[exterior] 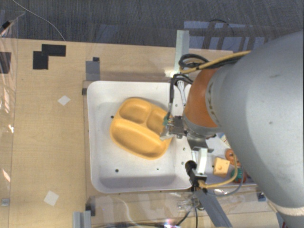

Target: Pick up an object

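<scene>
Yellow moulded tray [139, 129], white bin [102, 170], hand [172, 126] alongside

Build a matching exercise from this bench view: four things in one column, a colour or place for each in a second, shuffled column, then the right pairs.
Things:
1. yellow tray
2. left bin
3. wrist band
4. black markers

Descriptions:
A. orange, above the claw
B. on the wooden bench, at the view's upper left
C. white, holding the tray
D. divided into compartments, lying in the bin

Pairs: 1-D, 2-C, 3-A, 4-B
</scene>
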You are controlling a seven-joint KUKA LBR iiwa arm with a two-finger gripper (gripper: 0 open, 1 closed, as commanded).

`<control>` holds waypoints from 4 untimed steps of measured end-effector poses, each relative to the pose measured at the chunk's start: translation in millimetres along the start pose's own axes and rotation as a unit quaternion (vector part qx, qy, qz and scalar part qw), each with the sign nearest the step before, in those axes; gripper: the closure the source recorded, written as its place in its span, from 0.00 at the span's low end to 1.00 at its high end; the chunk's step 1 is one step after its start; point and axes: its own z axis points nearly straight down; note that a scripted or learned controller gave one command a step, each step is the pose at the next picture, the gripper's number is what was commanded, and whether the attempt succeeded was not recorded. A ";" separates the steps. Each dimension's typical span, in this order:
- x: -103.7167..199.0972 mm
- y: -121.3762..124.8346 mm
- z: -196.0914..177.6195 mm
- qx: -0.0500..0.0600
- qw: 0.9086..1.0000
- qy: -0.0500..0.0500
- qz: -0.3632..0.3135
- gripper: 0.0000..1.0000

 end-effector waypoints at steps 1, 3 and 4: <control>5.0 7.7 0.5 -0.004 0.992 -0.002 0.128 0.00; -84.8 -6.3 -55.1 0.033 0.899 -0.005 0.437 0.00; -16.6 -22.0 -57.4 0.033 0.860 -0.007 0.510 0.00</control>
